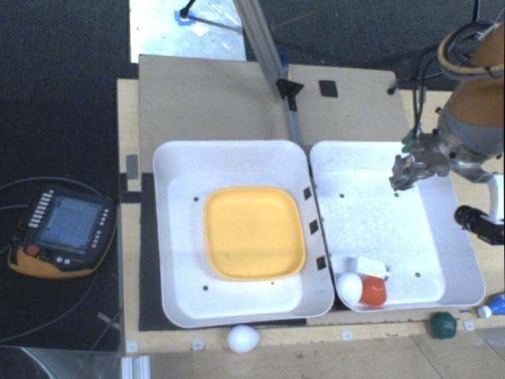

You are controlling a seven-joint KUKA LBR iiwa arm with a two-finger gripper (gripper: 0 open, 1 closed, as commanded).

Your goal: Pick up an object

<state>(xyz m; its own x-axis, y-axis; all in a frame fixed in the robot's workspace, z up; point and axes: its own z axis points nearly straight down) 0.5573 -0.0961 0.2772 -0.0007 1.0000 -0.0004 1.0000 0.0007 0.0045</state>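
A yellow square plate (pixel 255 233) lies flat in the left bin (pixel 177 212). In the near left corner of the right bin (pixel 442 235) sit a white ball (pixel 348 286), a red and orange object (pixel 373 290) and a small white piece (pixel 371 266), bunched together. My gripper (pixel 402 176) hangs over the upper right part of the right bin, well away from that cluster. Nothing shows between its fingers.
A white egg-shaped object (pixel 243 339) lies on the bench in front of the left bin. A green object (pixel 443 324) and a blue-capped item (pixel 491 308) rest outside the right bin's near right corner. A teach pendant (pixel 61 229) sits at far left.
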